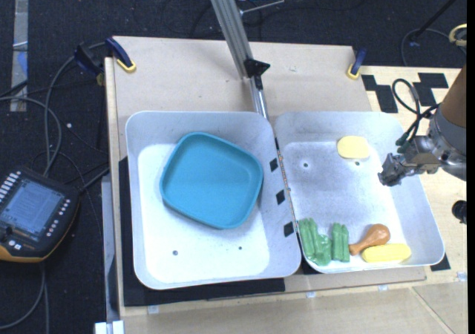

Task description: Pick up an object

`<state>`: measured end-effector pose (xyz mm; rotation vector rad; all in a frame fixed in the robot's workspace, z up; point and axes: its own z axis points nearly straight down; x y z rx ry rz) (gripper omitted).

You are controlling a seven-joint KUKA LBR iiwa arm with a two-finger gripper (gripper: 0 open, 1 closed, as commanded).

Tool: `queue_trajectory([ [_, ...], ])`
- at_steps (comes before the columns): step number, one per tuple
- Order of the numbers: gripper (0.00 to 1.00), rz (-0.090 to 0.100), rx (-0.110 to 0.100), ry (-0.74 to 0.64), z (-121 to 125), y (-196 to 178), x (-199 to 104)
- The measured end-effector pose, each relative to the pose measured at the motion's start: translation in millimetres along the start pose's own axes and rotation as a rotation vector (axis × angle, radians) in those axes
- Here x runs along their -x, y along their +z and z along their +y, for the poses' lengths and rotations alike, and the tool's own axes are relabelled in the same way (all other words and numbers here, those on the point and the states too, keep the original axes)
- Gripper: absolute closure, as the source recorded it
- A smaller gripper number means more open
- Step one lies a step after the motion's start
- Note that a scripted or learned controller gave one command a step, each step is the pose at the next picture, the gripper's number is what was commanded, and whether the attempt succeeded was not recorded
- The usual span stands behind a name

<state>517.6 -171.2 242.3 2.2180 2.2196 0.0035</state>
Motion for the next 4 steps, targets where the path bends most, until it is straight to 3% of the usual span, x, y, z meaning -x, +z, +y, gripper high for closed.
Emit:
queue_trajectory([
  [4, 1.00, 0.002, -0.004, -0.003, 72, -17, -206],
])
